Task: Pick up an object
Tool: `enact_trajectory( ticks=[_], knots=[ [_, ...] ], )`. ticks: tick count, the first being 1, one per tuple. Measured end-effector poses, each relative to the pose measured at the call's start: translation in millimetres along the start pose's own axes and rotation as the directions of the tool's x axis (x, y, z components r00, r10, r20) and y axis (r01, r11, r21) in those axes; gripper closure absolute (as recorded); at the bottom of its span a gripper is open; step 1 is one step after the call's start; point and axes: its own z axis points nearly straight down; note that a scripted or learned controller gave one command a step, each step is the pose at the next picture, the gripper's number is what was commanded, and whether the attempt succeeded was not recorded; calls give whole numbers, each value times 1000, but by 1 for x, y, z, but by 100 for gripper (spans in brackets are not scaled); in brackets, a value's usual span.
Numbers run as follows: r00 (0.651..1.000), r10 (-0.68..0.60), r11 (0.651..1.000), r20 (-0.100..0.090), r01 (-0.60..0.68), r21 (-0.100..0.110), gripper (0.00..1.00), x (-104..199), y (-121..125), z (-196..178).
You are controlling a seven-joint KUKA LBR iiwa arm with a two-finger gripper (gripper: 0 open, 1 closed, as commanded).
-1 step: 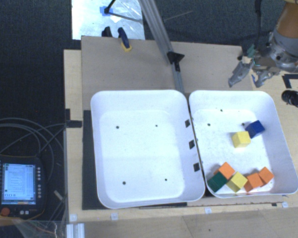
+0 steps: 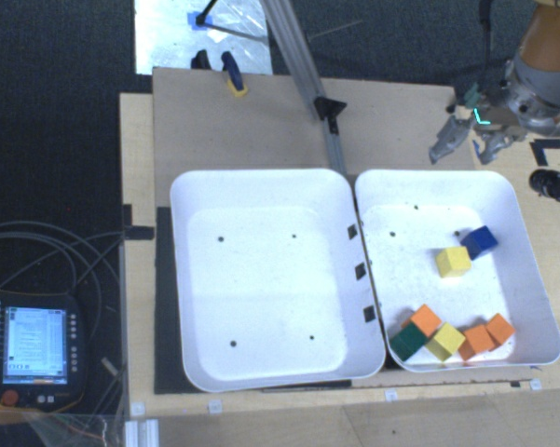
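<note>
My gripper (image 2: 468, 147) hangs above the back edge of the right bin (image 2: 526, 250), its two fingers spread apart and nothing between them. Below it in that bin lie a blue block (image 2: 480, 240) and a yellow block (image 2: 453, 261), touching each other. At the bin's front sits a cluster: an orange block (image 2: 426, 319), a green block (image 2: 408, 342), a second yellow block (image 2: 443, 342), and two more orange blocks (image 2: 489, 333). The gripper is well above and behind all of them.
The left bin (image 2: 261, 277) stands beside the right one. A grey pole (image 2: 298, 45) slants across the back of the bench. A teach pendant (image 2: 33, 347) with cables lies at the far left, off the bench.
</note>
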Motion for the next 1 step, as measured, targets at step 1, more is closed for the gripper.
enact_trajectory(
  ticks=[1],
  knots=[
    [1000, 3, 1000, 0, -3, 5, 0, 2, -10, 53]
  ],
)
